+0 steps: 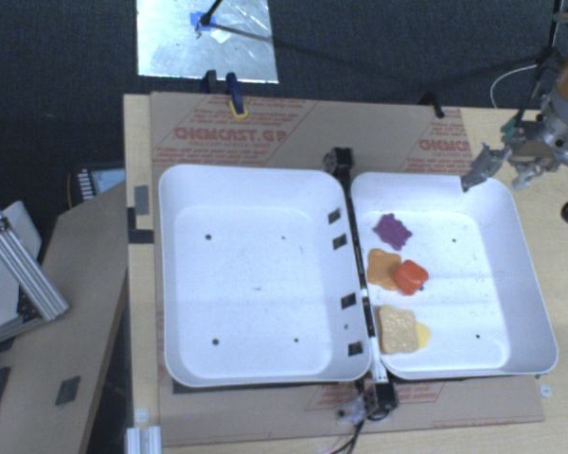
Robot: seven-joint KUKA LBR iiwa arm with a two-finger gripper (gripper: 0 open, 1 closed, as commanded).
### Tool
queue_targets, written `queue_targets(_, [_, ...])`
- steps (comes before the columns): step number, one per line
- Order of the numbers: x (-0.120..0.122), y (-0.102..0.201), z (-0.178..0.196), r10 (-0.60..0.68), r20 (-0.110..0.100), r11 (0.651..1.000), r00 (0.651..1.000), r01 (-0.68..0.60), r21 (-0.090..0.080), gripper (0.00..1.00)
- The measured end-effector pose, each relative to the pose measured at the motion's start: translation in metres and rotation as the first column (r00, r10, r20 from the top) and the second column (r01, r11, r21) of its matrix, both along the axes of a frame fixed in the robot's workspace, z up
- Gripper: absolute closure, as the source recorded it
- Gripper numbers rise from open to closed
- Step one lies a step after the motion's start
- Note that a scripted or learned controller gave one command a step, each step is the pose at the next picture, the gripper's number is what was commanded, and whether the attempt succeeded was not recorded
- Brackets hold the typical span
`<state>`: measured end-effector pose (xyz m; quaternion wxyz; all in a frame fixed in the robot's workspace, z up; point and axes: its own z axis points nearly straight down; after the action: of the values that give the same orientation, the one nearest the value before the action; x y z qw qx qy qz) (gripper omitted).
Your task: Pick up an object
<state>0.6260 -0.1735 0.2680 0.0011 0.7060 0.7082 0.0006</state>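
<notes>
Dark carpet lies behind the worktop (137,112), which carries a sheet of printed cardboard (265,126) and two shallow white bins side by side. The left bin (180,183) has nothing in it that I could lift. The right bin (525,282) holds everything worth taking, all crowded along its left wall near the divider: a purple lump (392,228) farthest from the camera, then an orange piece (382,269) with a red-orange piece (411,276) touching its right side, and nearest, a tan sponge-like block (398,330) with a pale yellow scrap (422,334) just beside it.

My pincer (497,165) hangs over the far right corner of the right bin, up at the rim, well apart from every one of those pieces. Its fingers look apart, with nothing between them.

So, as I judge it, the pick has not yet begun in earnest: no object is lifted and none is touched. What is left is nearly all of it: to travel left and nearer across the bin, choose a piece, come down over it, close on it and raise it.
</notes>
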Motion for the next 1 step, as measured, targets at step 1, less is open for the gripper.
queue_targets(1, [0.0009, 0.0001, 0.0116, 0.003, 0.004, 1.000, 1.000, -0.003, -0.001, 1.00])
